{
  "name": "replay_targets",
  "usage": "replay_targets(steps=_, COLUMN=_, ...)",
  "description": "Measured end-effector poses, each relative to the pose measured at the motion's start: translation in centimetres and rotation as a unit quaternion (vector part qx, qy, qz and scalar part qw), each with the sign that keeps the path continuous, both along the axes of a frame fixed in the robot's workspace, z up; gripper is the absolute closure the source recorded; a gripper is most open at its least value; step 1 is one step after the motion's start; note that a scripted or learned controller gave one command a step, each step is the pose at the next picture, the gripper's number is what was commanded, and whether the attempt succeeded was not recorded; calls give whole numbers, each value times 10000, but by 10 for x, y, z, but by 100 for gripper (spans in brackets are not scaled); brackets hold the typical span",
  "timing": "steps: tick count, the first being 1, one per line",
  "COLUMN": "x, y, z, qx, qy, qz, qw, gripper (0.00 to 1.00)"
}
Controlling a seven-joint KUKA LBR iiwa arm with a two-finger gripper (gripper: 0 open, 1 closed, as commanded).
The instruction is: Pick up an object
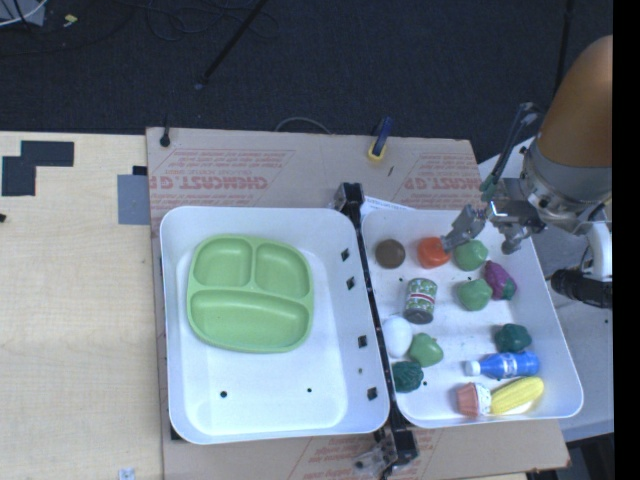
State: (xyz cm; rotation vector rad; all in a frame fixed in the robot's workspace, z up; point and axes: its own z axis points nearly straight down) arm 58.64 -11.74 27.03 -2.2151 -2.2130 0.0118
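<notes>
My gripper [489, 234] hovers over the far part of the right bin [560, 348], its two fingers spread open and nothing held between them. Just below the fingertips lies a round green object [470, 256], with an orange-red piece [432, 252] to its left and a purple piece [499, 280] to its right. Further into the bin are a brown ball [390, 254], a small printed can [421, 299] and another green lump [474, 294].
The near half of the right bin holds a white piece [398, 336], two green pieces [425, 349], a teal lump [513, 338], a blue bottle [505, 366], a yellow corn [518, 395] and a salmon piece [467, 399]. A green divided plate [250, 293] lies in the left bin [260, 398].
</notes>
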Motion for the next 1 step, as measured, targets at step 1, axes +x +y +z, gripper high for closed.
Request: replay_targets(steps=1, x=2, y=0, z=6, qx=-9, qy=-58, qz=8, qw=10000, gripper=0)
